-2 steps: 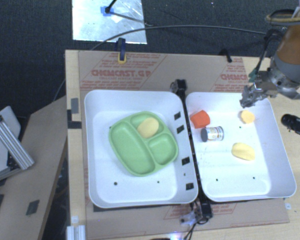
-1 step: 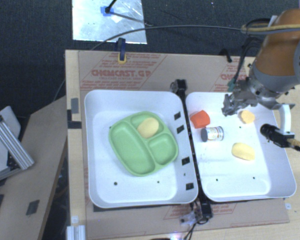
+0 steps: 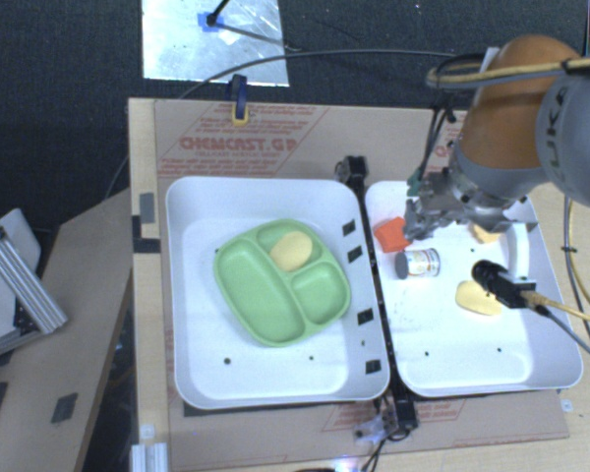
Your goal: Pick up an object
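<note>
Two white bins [image 3: 275, 374] on cardboard bench [image 3: 256, 144], dark carpet [image 3: 59, 67] around; gripper [image 3: 419, 222] just beside orange block [image 3: 388, 232], center right; I can't tell its opening.

Two bins stand side by side on the bench [image 3: 98, 264], with the left bin [image 3: 197, 362] and the right bin [image 3: 462, 357] meeting along their inner walls. The left bin holds a divided plate [image 3: 265, 298] near its middle, and a rounded lump [image 3: 293, 251] lies in the plate's rear small compartment. In the right bin, a block [image 3: 389, 233] lies at the rear left near the inner wall, a small jar [image 3: 418, 263] lies on its side just in front of the block, and a second lump [image 3: 478, 299] lies right of the jar.
</note>
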Action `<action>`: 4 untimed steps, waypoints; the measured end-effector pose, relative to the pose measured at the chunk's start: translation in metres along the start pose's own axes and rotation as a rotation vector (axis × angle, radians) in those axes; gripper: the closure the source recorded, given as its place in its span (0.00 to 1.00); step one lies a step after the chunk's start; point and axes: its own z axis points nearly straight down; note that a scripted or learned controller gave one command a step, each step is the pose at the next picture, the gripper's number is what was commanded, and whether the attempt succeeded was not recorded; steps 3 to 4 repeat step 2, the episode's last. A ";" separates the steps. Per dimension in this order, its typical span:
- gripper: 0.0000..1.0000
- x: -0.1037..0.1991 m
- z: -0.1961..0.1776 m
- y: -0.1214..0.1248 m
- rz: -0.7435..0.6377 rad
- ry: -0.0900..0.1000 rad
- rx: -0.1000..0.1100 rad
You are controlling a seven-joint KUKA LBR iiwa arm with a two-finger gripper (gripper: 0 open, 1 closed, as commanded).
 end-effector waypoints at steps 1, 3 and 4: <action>1.00 0.049 0.003 -0.023 0.001 -0.001 0.000; 1.00 0.102 0.007 -0.023 0.000 0.000 -0.002; 1.00 0.102 0.007 -0.023 0.000 0.000 -0.002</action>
